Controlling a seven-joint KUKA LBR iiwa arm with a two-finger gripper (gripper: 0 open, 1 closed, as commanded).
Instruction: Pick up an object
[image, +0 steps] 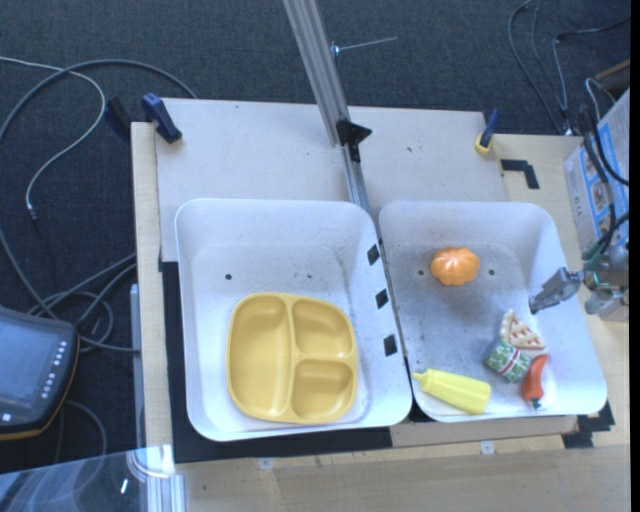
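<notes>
Reaching in from the right edge: the end effector (553, 292), a dark grey tip angled down and to the left, poised over the right rim of the right bin (545, 228). Behind it, a pale wrist block and a tangle of cables at the frame's edge. Too small and too side-on to judge its opening: cannot tell. Nothing visible between its tips.

Inside the right bin, four things. Toward the back and centre, an orange round fruit (455, 266), well apart from the rest. Near the front right, a small pizza-slice toy (522, 331), just below and left of the end effector, apart from it. Touching or just beside that, a green-and-white patterned can (508, 361), lying tilted. Right of the can, a red-orange pepper-like piece (535, 380) near the bin's front right corner. At the front left corner of the same bin, a yellow bottle (455, 390) lying on its side against the rim.

In the left bin (200, 240), a yellow divided plate (292, 356) with three compartments, lying flat.

Under both bins, a pale counter (260, 150), with a blue clamp (161, 116) at the back left corner and a metal pole (322, 62) rising from between the bins.
</notes>
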